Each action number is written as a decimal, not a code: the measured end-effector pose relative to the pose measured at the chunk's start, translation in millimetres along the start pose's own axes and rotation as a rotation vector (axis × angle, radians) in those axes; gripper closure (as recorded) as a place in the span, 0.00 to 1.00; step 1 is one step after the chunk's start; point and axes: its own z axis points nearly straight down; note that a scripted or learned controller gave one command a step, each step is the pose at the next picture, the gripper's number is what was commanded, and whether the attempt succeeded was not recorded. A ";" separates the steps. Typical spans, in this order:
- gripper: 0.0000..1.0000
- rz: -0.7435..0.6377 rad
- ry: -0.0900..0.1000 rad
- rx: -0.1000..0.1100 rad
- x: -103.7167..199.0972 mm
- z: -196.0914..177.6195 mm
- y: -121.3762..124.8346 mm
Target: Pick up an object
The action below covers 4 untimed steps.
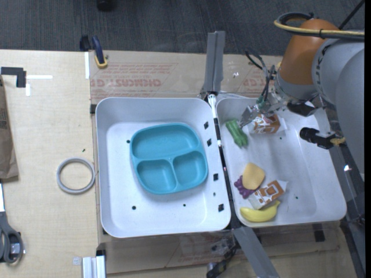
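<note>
**One end effector low in the right bin, over a snack packet**

End effector [259, 110] sits at the far end of the right bin [324, 213], right at a brown-and-white packet [265, 124]; can't tell whether the packet is gripped or just underneath. Likely pick target, since the tool is low and right on it. Green piece [236, 132] lies just beside, to the left, near the bin wall. Toward the near end: yellow chip-like piece [253, 175] over something purple [242, 186], a second packet [268, 193], banana [259, 213]. Left bin [110, 172] holds a blue divided plate [168, 157]. Grey ring [76, 175] lies on the worktop [40, 132], well apart.
</note>
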 end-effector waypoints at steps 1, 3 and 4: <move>0.00 0.023 -0.005 -0.009 6.7 -0.4 -18.1; 0.00 -0.092 0.012 0.020 -101.7 -30.1 -43.7; 0.00 0.057 0.013 0.023 -81.7 5.6 -51.6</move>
